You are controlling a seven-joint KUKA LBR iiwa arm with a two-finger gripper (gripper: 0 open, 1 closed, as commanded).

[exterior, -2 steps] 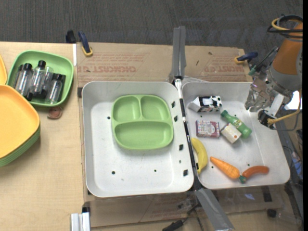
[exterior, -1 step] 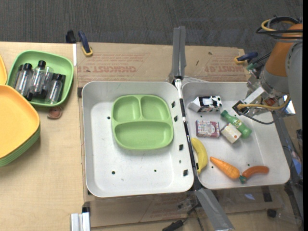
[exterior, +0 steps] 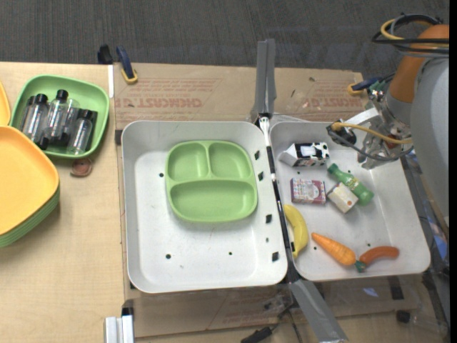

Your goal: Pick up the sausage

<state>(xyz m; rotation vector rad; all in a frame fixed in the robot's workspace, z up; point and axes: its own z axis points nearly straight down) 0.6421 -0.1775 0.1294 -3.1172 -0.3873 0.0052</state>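
Camera view: right bin (exterior: 400, 191) holds the clutter. Hand (exterior: 377, 148) hovers over its far right edge — open or closed, cannot tell. Carrot (exterior: 334, 249) lies just beside the sausage (exterior: 381, 253), which sits at the near right corner. Risk — a descent may catch the carrot, or pin the sausage against the wall.

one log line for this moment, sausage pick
phase: approach | gripper: above right bin's far right corner | sausage: near right corner of right bin, beside carrot, not held | left bin: green tray
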